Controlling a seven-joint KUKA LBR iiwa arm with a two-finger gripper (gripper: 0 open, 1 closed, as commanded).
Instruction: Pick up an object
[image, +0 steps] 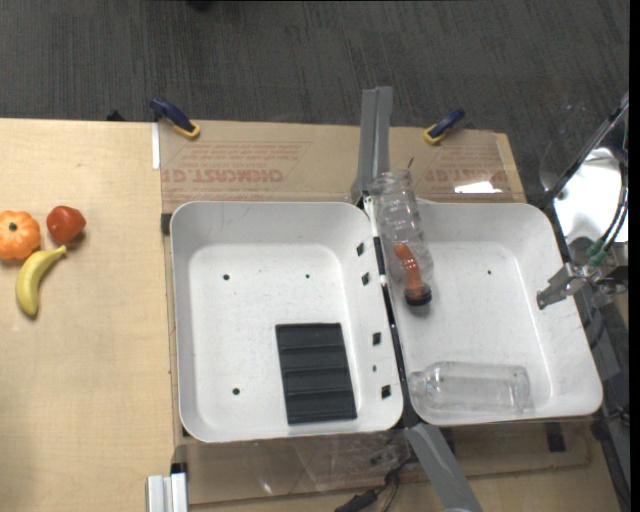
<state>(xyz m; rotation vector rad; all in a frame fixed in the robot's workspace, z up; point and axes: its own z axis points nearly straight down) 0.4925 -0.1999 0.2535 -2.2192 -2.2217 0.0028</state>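
A black ribbed block (315, 372) lies flat in the left bin (182, 300), toward its front. In the right bin (500, 250), a clear bottle (398, 225) with an orange insert and a black cap (417, 296) leans along the left wall, cap pointing forward. A second clear bottle (470, 388) lies on its side against the right bin's front wall.
On the wooden bench to the left lie an orange fruit (17, 236), a red fruit (65, 224) and a banana (35, 280). Two blue-and-yellow clamps (175, 117) (443, 124) hold cardboard behind the bins. A metal bracket and cables (570, 283) crowd the right bin's right rim.
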